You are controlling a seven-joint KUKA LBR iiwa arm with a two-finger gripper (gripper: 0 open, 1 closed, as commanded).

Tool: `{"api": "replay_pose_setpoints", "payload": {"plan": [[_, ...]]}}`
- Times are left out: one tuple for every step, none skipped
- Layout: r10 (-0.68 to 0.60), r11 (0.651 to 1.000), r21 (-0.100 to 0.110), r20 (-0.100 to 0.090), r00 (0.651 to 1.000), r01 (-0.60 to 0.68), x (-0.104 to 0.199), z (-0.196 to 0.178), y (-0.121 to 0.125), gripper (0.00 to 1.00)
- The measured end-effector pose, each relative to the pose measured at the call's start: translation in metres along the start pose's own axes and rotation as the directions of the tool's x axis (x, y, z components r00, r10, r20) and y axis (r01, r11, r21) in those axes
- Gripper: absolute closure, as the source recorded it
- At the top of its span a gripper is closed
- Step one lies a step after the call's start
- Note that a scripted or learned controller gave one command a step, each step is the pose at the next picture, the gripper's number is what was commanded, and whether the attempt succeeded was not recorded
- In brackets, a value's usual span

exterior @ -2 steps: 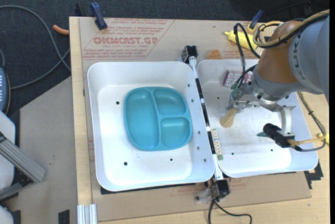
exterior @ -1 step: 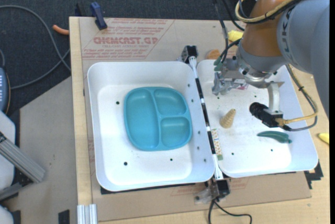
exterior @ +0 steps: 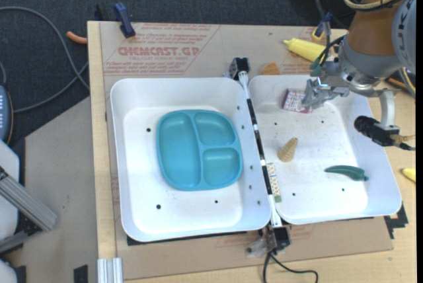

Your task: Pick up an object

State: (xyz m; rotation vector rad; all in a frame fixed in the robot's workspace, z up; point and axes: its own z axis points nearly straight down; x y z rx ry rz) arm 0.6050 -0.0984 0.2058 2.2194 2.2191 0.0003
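Hovering low over right bin [exterior: 370,205], gripper [exterior: 312,95] sits just beside small pink packet [exterior: 291,101] at far-left corner; grip state can't tell. Cone [exterior: 287,149] mid-bin, green pod [exterior: 346,172] nearer front-right. Teal tray [exterior: 198,148] in left bin [exterior: 132,209].

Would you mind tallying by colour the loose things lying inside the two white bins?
Blue: 1, the divided tray in the left bin
Tan: 1, the cone
Green: 1, the pod-shaped piece
Pink and white: 1, the small packet beside the gripper
Total: 4
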Motion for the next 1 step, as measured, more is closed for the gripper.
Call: {"api": "replay_pose_setpoints", "payload": {"plan": [[-0.001,1.000,0.005,-0.003,1.000,0.001,0.0512,0.0215,-0.0262,1.00]]}}
